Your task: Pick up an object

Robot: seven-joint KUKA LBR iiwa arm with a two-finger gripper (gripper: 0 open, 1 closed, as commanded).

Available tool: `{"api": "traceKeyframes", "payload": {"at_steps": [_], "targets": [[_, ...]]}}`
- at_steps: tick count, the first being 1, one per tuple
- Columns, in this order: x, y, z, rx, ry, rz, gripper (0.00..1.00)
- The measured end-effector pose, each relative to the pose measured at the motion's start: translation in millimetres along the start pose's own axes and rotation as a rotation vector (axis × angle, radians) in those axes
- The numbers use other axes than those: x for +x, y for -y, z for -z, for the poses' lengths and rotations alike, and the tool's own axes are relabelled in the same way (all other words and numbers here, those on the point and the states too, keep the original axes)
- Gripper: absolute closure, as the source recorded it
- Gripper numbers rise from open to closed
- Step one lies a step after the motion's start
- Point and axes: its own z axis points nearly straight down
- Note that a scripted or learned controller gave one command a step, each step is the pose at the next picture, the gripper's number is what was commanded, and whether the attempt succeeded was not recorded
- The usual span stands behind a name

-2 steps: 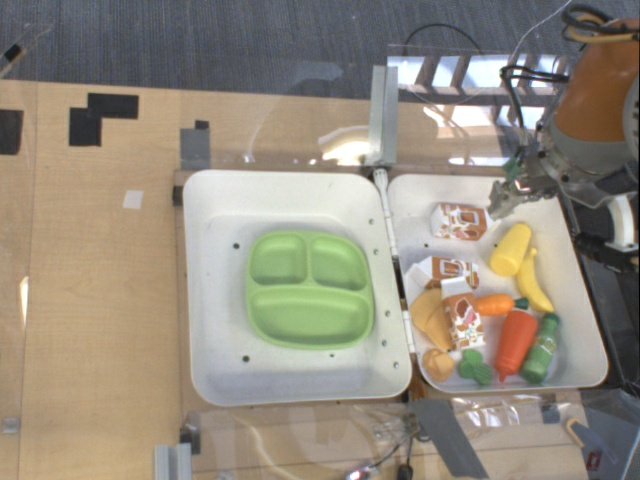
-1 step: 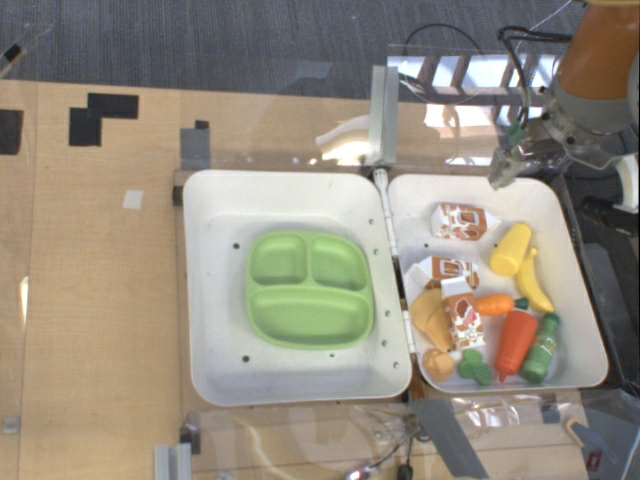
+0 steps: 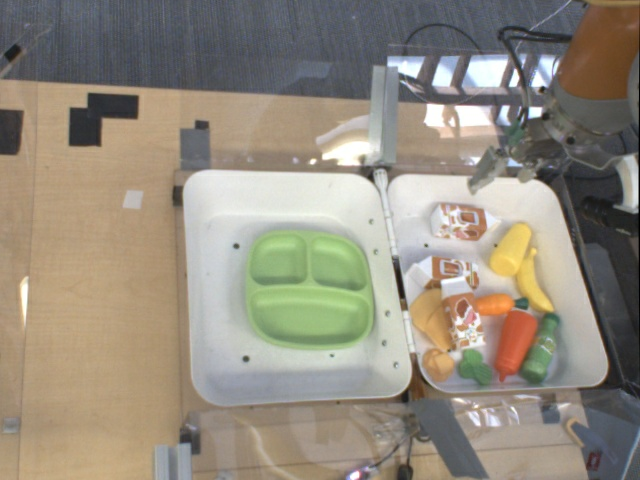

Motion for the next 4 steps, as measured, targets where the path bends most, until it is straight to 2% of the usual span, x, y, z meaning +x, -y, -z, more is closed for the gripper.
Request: {"api": "traceKeyframes", "payload": {"at_steps": [1, 2, 3, 4], "targets": [[1, -2, 13, -0.007, 0.002, 0.005, 1.0], [1, -2, 12, -0.007, 0.002, 0.006, 0.0], [25, -16, -132, -0.028, 0.008, -0.226, 0.0], [7, 17, -143, -0.047, 0.013, -0.194, 0.0]]}}
